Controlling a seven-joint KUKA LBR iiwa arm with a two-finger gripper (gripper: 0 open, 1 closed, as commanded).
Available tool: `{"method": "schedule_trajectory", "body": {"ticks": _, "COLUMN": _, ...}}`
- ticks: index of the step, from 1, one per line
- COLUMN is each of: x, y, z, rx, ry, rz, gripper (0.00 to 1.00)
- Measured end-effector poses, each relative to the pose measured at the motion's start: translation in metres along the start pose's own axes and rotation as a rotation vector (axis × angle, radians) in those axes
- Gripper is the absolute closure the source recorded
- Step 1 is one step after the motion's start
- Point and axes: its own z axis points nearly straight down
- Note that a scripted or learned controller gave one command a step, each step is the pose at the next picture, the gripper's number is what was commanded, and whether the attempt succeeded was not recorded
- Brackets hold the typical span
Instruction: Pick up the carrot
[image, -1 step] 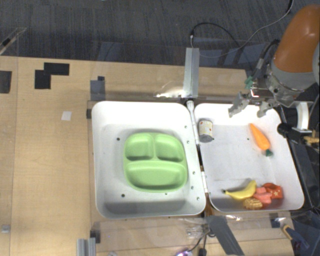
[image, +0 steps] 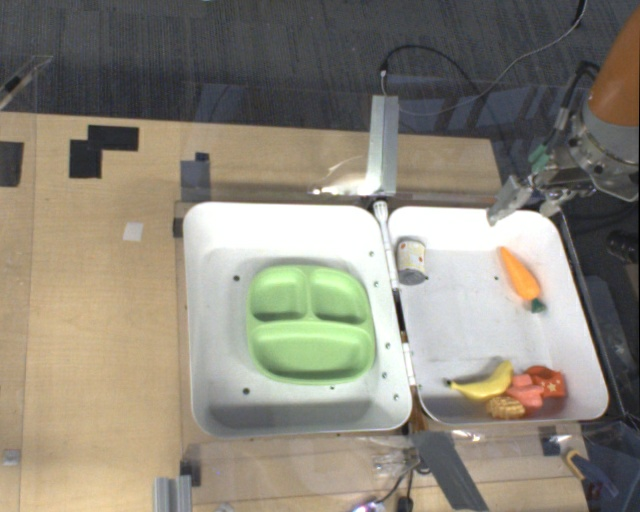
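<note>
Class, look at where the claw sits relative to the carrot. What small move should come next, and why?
Probably bring the claw down and slightly right, over the carrot. The claw sits at the right bin's upper rim, apart from the carrot, which lies alone below it.

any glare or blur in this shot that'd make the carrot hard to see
In the camera view, the carrot is sharp and evenly lit against the white right bin, casting only a faint shadow; the glare sits on the clear strip behind the bins, away from it; the claw at the bin's far corner looks slightly soft, and the left bin shows gentle shading along its near wall.
</note>
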Motion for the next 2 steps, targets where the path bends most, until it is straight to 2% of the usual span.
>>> {"method": "schedule_trajectory", "body": {"ticks": 1, "x": -0.058, "y": -0.02, "z": 0.047, "rx": 0.001, "ry": 0.001, "rz": -0.279, "gripper": 0.0}}
{"method": "schedule_trajectory", "body": {"ticks": 2, "x": -0.086, "y": 0.004, "z": 0.115, "rx": 0.002, "ry": 0.001, "rz": -0.127, "gripper": 0.0}}
